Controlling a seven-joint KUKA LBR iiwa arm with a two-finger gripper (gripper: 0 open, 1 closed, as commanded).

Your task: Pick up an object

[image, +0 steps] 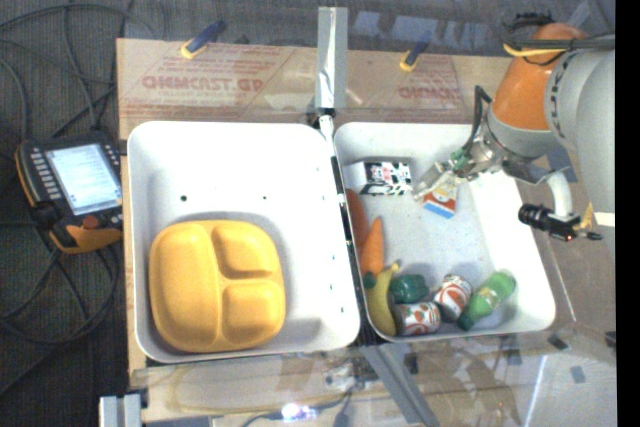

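Right bin (500,245): gripper (462,162) at upper right, finger state indiscernible, just above a small carton (441,198). Cow-print box (386,177) nearby; carrot (371,245), banana (379,299), cans (437,305) and green bottle (489,297) crowd the lower edge. Left bin (200,155): yellow tray (217,283).

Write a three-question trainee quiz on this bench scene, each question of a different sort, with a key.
1. True or false: the yellow divided tray lies in the left bin.
2. Multiple choice: the carrot lies in the right bin
A. along its left wall
B. in its far right corner
C. outside it, on the cardboard
3. Fill in: the green bottle lies near the bin's ____ right corner, beside two small cans.

Key: 1 true; 2 A; 3 near. The gripper sits over the right bin's far side, next to a small carton.
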